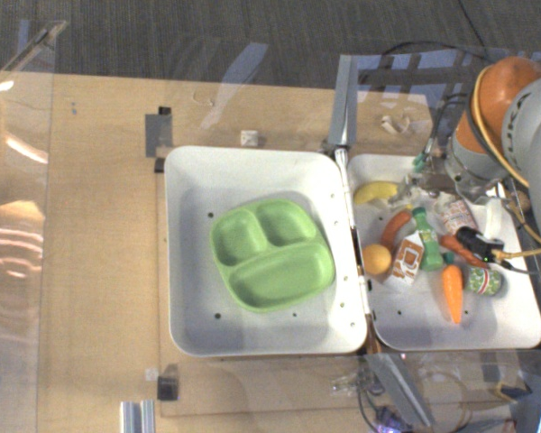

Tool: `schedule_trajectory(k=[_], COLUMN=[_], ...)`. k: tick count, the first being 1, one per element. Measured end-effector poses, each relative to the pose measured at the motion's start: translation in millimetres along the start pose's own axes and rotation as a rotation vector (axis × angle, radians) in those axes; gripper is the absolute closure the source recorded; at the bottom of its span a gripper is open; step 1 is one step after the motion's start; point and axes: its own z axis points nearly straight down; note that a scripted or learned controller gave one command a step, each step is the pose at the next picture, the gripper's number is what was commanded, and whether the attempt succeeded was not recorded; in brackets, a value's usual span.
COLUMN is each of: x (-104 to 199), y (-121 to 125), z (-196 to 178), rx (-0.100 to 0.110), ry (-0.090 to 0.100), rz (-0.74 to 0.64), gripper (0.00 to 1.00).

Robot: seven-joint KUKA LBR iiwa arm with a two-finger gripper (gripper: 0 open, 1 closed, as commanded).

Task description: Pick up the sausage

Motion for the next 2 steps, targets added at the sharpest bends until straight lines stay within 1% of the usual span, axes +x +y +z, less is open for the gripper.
schedule_trajectory(k=[1, 2], x=[51, 51], y=[-20, -17], z=[6, -8], rx=[-0.013, -0.023], ry=[-0.001, -0.004], rz=[0.028, 0.026], gripper=[0.00, 1.00])
